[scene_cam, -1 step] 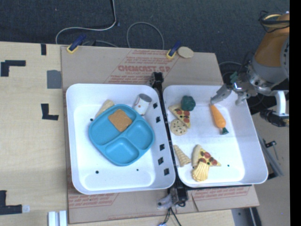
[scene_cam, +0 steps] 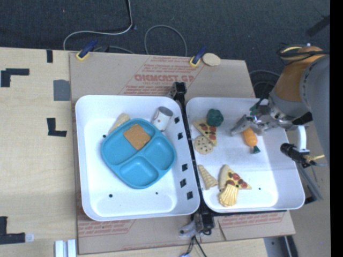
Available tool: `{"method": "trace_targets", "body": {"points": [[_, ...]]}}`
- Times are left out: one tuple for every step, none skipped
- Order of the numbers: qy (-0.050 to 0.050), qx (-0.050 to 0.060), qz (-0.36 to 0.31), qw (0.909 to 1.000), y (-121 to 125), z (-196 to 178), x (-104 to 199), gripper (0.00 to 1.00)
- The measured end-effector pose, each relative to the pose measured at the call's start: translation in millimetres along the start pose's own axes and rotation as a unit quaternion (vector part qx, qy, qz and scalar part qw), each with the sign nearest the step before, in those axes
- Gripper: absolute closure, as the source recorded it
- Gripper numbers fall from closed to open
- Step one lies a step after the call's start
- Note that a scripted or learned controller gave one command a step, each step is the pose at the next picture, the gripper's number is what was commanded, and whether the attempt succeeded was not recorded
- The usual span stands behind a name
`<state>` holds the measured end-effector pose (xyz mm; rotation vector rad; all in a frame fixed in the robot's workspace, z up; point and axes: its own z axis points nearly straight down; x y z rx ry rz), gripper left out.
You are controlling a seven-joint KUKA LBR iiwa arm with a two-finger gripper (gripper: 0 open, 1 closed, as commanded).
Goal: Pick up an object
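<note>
I count two white bins (scene_cam: 86, 159), one blue tray (scene_cam: 140, 157), one cup (scene_cam: 162, 118), one carrot (scene_cam: 250, 138), two pizza slices (scene_cam: 233, 180).

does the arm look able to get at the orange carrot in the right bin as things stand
Probably yes. The pincer hangs right beside the carrot in the right bin, and nothing lies over the carrot; the dark green lump and the cookie lie apart from it.

From my seat I can't make out how the tool (scene_cam: 252, 121) stands; its tip blurs into the metal around it, just above the orange toy (scene_cam: 250, 137). The arm (scene_cam: 300, 87) runs off the right edge. The blue tray (scene_cam: 140, 153) hides part of a tan piece (scene_cam: 120, 122) behind it. The counter (scene_cam: 32, 143) is cut off at the left.
</note>
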<state>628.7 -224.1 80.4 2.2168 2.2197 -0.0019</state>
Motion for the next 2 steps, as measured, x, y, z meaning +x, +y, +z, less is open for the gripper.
{"method": "trace_targets", "body": {"points": [[-0.002,-0.003,-0.001,1.0000,2.4,-17.7,-0.6,1.00],[0.003,-0.001,-0.003,1.0000,42.4,-57.7,65.2,1.00]]}}
